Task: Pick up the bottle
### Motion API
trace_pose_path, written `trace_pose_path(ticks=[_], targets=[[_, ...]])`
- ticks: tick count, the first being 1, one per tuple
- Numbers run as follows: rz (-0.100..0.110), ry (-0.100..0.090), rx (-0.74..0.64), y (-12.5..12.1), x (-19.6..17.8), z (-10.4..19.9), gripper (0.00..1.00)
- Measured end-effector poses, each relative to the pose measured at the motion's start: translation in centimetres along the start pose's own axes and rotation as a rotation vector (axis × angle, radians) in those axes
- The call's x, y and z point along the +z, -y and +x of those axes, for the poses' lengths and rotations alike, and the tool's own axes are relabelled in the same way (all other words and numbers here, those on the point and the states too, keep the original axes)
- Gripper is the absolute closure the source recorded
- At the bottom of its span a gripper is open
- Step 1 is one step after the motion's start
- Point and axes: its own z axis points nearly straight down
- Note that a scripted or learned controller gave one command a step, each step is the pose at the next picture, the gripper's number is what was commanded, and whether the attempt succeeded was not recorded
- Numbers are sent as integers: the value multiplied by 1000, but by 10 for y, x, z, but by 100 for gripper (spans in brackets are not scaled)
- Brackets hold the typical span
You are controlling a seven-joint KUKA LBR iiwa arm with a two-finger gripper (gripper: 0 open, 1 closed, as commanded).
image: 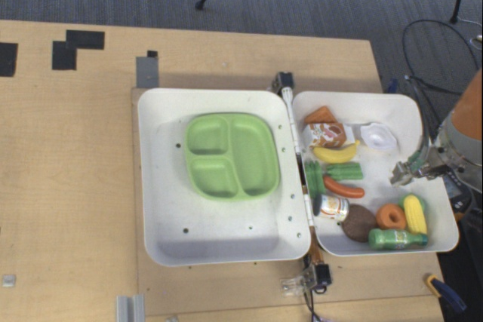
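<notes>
- Looking down at a slant on a pale wooden bench [68,185], with two shallow white bins set side by side on it.
- The left bin [170,234] holds a light green divided plate [230,154] with three compartments, lying flat near the bin's middle.
- The right bin [411,113] holds a crowd of small toy foods and containers.
- The bottle [398,239], green with a label, lies on its side along the near wall of the right bin, toward the near right corner.
- Just above the bottle sit an orange doughnut [391,216] and a yellow corn cob [415,213], side by side.
- A brown rounded item [359,222], possibly a potato, touches the bottle's left end.
- Farther left are a small can [330,207] on its side, a red sausage [344,188] and a green vegetable [344,171].
- Toward the far side lie a yellow banana [336,154], a labelled packet [326,135], an orange wedge [322,116] and a clear plastic cup [377,137].
- The grey arm reaches in from the right, its gripper [401,176] hanging over the right side of the right bin, above and apart from the corn cob and the bottle.
- The gripper's fingers are small and blurred, so whether they are spread or pressed together cannot be told; nothing is seen between them.
- Black tape patches [75,47] mark the far left of the bench.
</notes>
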Motion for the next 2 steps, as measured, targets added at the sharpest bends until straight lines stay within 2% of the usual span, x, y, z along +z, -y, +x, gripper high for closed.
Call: trace_pose_path(ticks=[1, 2], targets=[[-1, 2, 197, 11, 12, -42, 100], [1, 0, 439, -9, 1, 36, 100]])
